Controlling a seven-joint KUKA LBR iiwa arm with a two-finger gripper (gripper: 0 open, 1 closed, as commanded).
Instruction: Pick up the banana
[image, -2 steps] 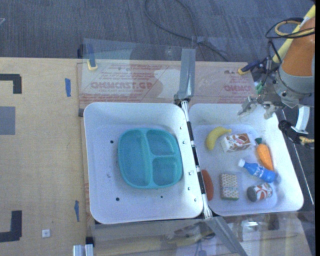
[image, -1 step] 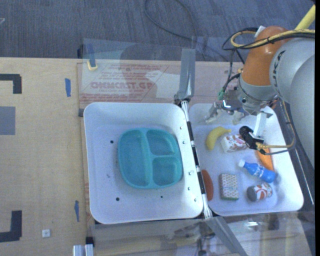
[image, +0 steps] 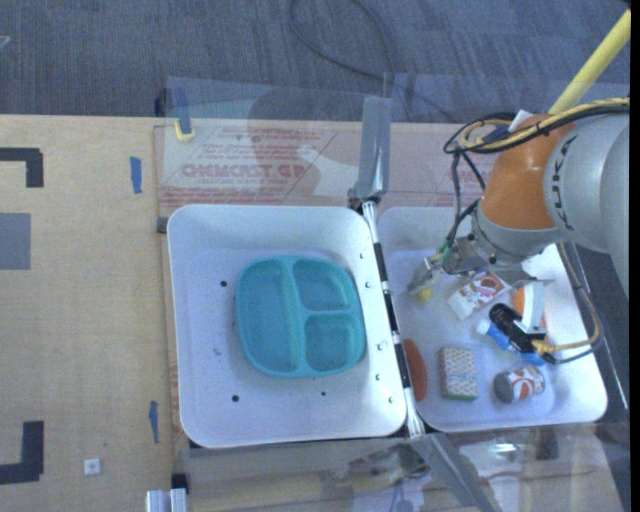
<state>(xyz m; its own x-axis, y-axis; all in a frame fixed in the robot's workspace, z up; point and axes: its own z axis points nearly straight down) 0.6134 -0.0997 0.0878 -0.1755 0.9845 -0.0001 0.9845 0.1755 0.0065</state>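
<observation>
Grey carpet (image: 150, 45) lies beyond a wooden bench (image: 80, 300) bearing two white bins. From the right, the grey arm (image: 590, 190) with its orange band bends down into the right bin (image: 590, 400), its gripper (image: 432, 275) low near the bin's left wall. Whether it is clenched cannot be told. A yellow piece, likely the banana (image: 422, 292), sits right at its tip. The left bin (image: 200, 390) holds a teal divided tray (image: 300, 315).
</observation>
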